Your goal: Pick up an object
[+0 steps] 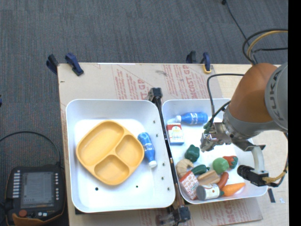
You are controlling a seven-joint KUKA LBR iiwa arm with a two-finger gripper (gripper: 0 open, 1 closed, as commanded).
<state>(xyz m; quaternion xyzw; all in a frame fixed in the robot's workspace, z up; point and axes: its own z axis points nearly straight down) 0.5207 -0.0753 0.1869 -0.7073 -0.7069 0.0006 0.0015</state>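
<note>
Lying untouched at the near edge of the right bin (263, 192): a small can (209, 191), a carrot (233, 188), a green pepper (220, 165). Hovering just above, gripper (210, 141) carrying nothing visible; finger state impossible to tell. Remaining: descending, grasping, lifting. Farther back, resting: a blue bottle (193, 118).

We look down on grey carpet (117, 27), a clamped cardboard-topped bench (122, 79), black cables (235, 18) trailing.

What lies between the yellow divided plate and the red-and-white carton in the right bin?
In the camera view: a blue bottle beside the plate, then the bins' adjoining rims before the carton.
</note>
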